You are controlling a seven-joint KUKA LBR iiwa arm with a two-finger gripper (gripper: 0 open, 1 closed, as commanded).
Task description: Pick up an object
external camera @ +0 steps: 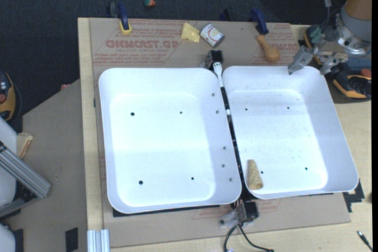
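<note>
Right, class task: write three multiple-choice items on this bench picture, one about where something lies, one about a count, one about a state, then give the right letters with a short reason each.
1. Where does the tan cone-shaped piece lie?
A. In the left bin
B. Near the front left corner of the right bin
C. On the dark floor

2. How many white bins sit on the bench?
A. One
B. Two
C. Three

3. Where is the gripper?
A. Above the right bin's far right corner, away from the tan piece
B. Pressed on the tan piece
C. Deep in the left bin

Answers: 1 B, it rests by the divider; 2 B, two side by side; 3 A, it sits at that rim.
</note>
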